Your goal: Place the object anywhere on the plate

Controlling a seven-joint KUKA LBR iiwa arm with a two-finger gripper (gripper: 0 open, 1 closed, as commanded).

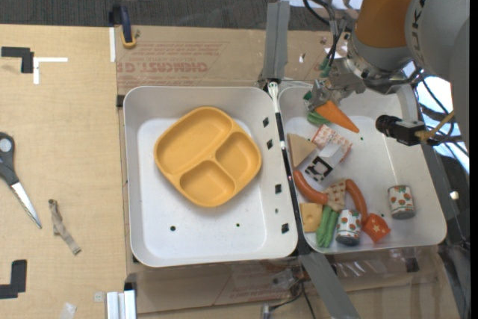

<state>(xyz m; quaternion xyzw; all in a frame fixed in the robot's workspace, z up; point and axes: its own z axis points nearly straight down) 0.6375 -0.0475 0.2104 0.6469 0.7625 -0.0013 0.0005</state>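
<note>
I see the end effector [323,95] low over the back of the right bin [418,183], at the leafy top of a toy carrot [335,116]; I cannot tell its state. The carrot lies in that bin among other toy food. The yellow plate [208,155] sits in the left bin [142,183].

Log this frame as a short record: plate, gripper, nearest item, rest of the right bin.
plate: yellow, three compartments, nothing on it, in the left bin
gripper: over the far end of the right bin, just above the carrot
carrot: lying in the right bin, its green top toward the gripper
other items: sausages, can, tomato, cheese wedge, green pod
task state: nothing moved to plate yet
</note>
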